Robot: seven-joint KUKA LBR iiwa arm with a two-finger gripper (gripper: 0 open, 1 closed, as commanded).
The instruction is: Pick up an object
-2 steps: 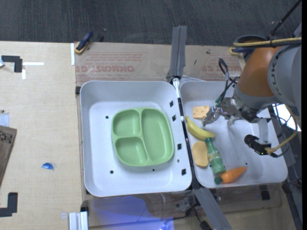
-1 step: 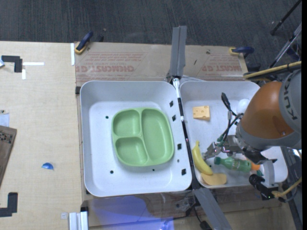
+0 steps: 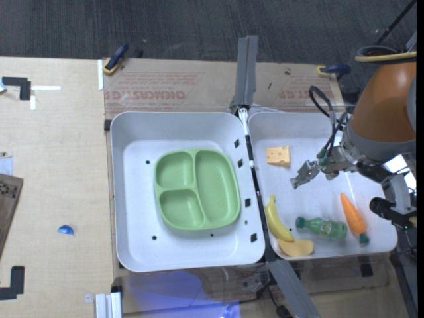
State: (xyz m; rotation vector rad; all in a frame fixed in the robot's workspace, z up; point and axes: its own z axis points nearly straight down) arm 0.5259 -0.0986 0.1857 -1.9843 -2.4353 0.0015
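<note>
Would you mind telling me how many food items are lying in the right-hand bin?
5: cheese wedge at the back, banana along the left wall, pale slice at its front end, green bottle beside it, carrot rightmost. The arm may hide more.

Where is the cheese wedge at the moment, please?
The cheese wedge lies in the right bin, near its back left corner, left of the gripper and above the banana.

Landmark: cheese wedge (image 3: 278, 156) | below it: open bin floor | further below: banana (image 3: 277, 219), green bottle (image 3: 322, 227), carrot (image 3: 353, 213) crowd the floor | left: bin wall (image 3: 250, 171)
</note>
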